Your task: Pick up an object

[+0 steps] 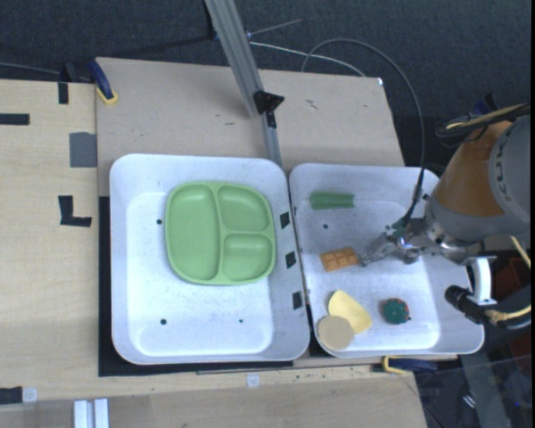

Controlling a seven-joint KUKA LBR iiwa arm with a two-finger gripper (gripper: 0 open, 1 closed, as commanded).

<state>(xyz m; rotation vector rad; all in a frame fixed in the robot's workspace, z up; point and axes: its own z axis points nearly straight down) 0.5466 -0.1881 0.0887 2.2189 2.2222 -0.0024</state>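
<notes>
The right bin (428, 185) holds several small objects. A green bar (331, 201) lies near its far edge and an orange waffle-like piece (340, 259) lies in the middle left. A yellow piece (351, 309) and a tan disc (334, 333) touch each other in the near left corner. A dark green ball with red marks (394, 310) sits near the front. My gripper (373, 253) reaches in low from the right, its tip just right of the orange piece. Nothing is visibly held in it.
The left bin (134, 266) contains a light green divided plate (220, 232). A metal rod (241, 52) slants down from the top to the bins' shared edge. The arm's grey body with its orange band (481, 194) overhangs the right bin's right side.
</notes>
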